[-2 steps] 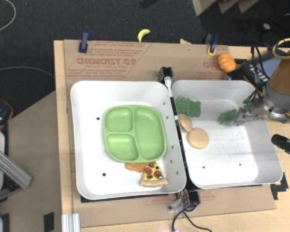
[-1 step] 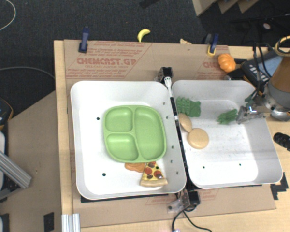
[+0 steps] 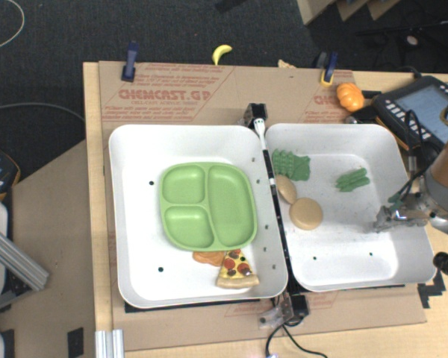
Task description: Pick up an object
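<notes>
Tool (image 3: 386, 218): at the right edge of the frame, low over the right bin's right side; fingers small and dark, apparently parted a little, nothing seen between them.
Arm (image 3: 442, 189): enters from the right edge, grey, mostly cut off by the frame.
Right bin (image 3: 373, 263): white, on the table, right of centre.
Green toy (image 3: 352, 179): lies in the right bin's upper part, up and left of the tool, apart from it.
Larger green piece (image 3: 292, 165): upper left corner of the right bin, near the dividing wall.
Tan round disc (image 3: 307, 214): left part of the right bin, with a paler oval piece (image 3: 286, 189) just above it, touching or nearly so.
Left bin (image 3: 134, 222): white, left of centre.
Green divided plate (image 3: 207, 205): fills the middle of the left bin.
Pizza slice (image 3: 235, 270): just below the plate, lower part of the left bin.
Orange fruit (image 3: 350, 95): on the table, above the right bin.
</notes>
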You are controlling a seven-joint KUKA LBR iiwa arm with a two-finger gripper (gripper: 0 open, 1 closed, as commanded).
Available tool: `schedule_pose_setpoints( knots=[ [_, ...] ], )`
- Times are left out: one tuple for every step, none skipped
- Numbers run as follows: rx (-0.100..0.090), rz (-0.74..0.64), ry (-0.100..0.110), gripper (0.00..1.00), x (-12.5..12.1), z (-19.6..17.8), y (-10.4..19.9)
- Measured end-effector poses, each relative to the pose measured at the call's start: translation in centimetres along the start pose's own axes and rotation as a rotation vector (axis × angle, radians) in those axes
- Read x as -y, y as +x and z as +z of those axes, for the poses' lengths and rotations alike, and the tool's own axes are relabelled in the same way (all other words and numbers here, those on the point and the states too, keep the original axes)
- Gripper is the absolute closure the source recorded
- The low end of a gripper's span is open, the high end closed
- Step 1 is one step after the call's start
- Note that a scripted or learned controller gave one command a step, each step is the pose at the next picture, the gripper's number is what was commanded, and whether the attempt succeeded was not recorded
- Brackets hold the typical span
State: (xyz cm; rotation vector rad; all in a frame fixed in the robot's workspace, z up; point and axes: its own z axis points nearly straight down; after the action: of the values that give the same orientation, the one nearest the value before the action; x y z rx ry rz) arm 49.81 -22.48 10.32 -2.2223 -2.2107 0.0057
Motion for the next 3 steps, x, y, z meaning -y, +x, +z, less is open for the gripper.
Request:
schedule_pose_setpoints(
  knots=[
    [0.0, -0.004, -0.005, 1.0, 2.0, -2.3, 0.1],
    [0.003, -0.004, -0.009, 1.0, 1.9, -3.3, 0.1],
    [0.004, -0.003, -0.011, 1.0, 1.8, -4.3, 0.1]
  ],
)
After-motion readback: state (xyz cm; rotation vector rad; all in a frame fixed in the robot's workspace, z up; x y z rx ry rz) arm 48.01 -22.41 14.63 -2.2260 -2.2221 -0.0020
